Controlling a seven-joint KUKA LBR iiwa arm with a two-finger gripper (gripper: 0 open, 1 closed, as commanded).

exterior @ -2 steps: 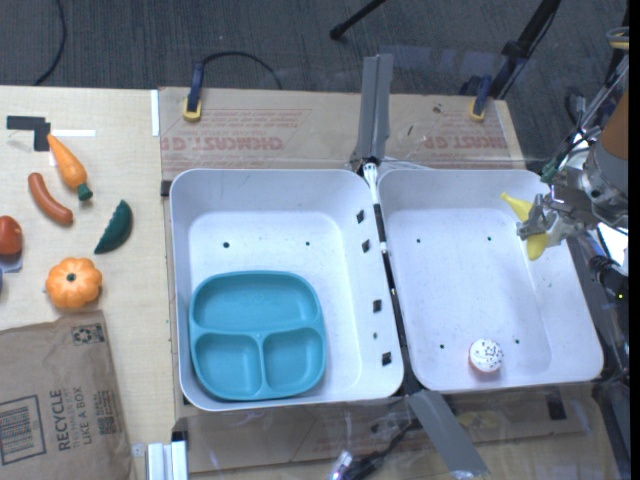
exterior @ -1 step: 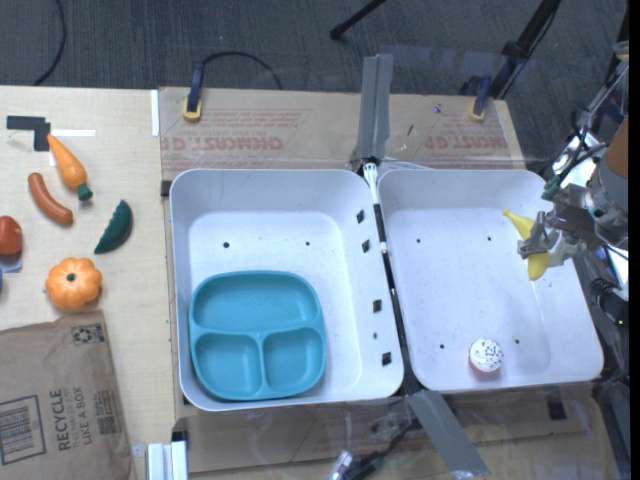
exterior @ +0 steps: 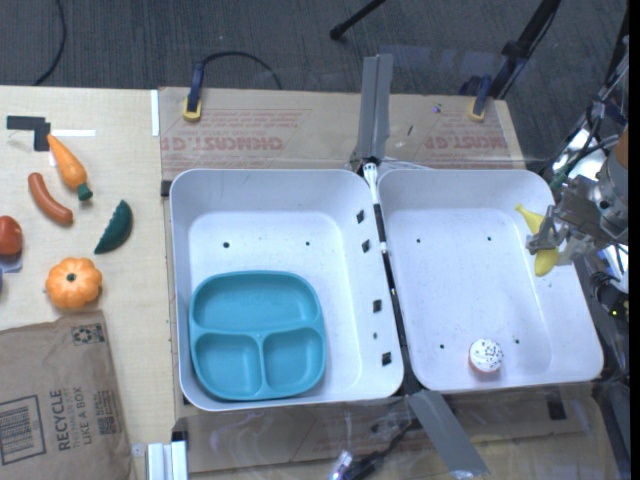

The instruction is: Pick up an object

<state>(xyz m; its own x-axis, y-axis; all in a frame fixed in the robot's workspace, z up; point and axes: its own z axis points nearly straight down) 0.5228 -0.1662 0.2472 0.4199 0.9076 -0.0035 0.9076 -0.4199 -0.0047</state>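
Bins: observing two shallow white ones side by side on the surface, the left bin [exterior: 180, 268] and the right bin [exterior: 450, 218], touching along a shared middle edge and resting on a sheet of brown cardboard [exterior: 260, 128].

Left bin: finding a teal divided tray [exterior: 258, 334] lying flat in the near-left corner, with one long compartment at the back and two smaller ones at the front. Seeing nothing inside any compartment.

Right bin: finding two items, well apart. Noting a small round white object [exterior: 486, 355] with dark specks and a reddish base, sitting near the front wall towards the right. Noting a yellow banana [exterior: 544, 259] against the right wall, about halfway along it, tilted, with one tip showing above the tool and the thicker end below.

Arm: reaching in from the right, with the gripper [exterior: 553, 238] positioned directly over the middle of the banana. Unable to tell whether the jaws are open or closed, or whether gripping the banana, the tool body covering that area.

Outside the bins, on the pale wooden surface [exterior: 130, 168] to the left: recording a toy carrot [exterior: 68, 163], a sausage [exterior: 50, 198], a dark green piece [exterior: 115, 226], a small pumpkin [exterior: 73, 283], and a brown paper bag [exterior: 60, 398] printed RECYCLE, lying nearest the front edge.
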